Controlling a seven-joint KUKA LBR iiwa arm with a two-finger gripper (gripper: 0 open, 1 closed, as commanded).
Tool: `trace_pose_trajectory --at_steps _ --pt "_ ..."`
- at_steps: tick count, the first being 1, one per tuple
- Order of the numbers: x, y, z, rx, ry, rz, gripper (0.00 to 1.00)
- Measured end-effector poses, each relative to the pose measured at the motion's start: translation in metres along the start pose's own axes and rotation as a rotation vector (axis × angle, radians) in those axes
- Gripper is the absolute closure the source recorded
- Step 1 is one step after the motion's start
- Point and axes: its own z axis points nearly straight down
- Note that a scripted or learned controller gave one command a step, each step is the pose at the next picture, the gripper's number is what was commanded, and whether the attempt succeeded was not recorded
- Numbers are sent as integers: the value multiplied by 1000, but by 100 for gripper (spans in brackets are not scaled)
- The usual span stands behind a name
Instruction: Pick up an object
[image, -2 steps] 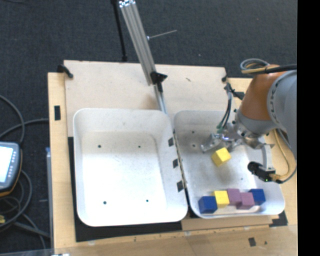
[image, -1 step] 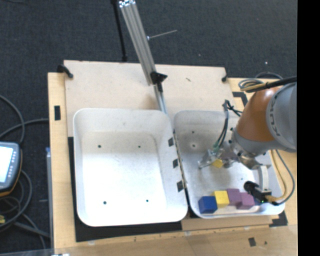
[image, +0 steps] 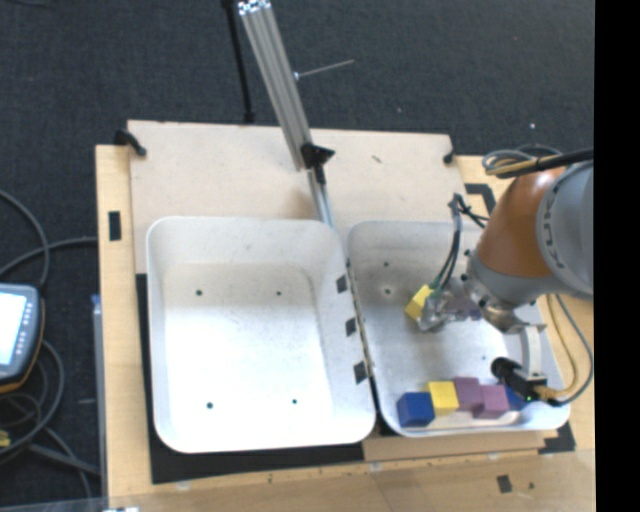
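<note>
Reached into the right bin (image: 400, 245) with the gripper (image: 432, 315), fingers narrow around a small yellow block (image: 418, 300), apparently grasped but hardly lifted. Left to do: raising it clear. Blue, yellow, purple blocks (image: 452, 400) untouched at near wall.

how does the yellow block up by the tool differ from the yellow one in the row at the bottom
The upper yellow block sits tilted at the tool, alone mid-bin; the lower yellow block lies flat and square, touching the blue block and purple block at the near wall. Both are yellow, similar in size, in the right bin.
</note>
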Motion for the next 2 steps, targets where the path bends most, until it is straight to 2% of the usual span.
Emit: trace_pose_trajectory --at_steps 1,2 --pt "0 0 1 0 0 1 0" --pt "1 43 13 4 1 -10 0"
